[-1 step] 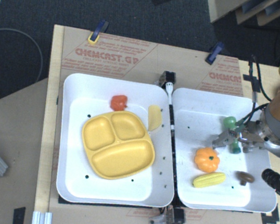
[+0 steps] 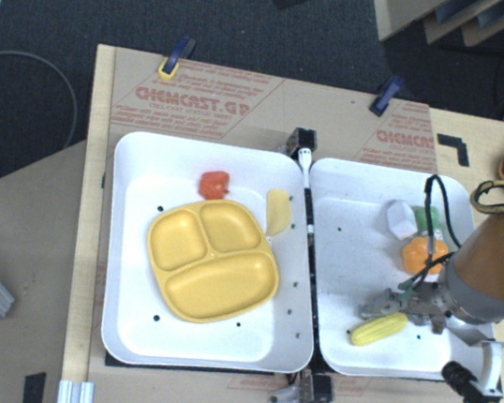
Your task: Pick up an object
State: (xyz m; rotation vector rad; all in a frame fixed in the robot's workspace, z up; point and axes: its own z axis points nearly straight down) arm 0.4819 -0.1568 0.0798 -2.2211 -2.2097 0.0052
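Hand [image 2: 394,306] being positioned low in right bin [image 2: 347,258], just above yellow corn cob [image 2: 377,329]; fingers being seen spread narrowly, nothing being held between them. Corn cob lying near front wall of right bin, tilted. Orange ball [image 2: 417,253] and pale object [image 2: 400,217] sitting behind hand. Left bin [image 2: 121,251] being occupied by yellow divided plate [image 2: 212,260], small red piece [image 2: 214,183], pale yellow piece [image 2: 278,213]. Both bins resting on desk [image 2: 106,106].

glossy yellow plastic tray [image 2: 213,261], smooth white plastic bins [image 2: 125,223], matt cardboard bench [image 2: 277,105]
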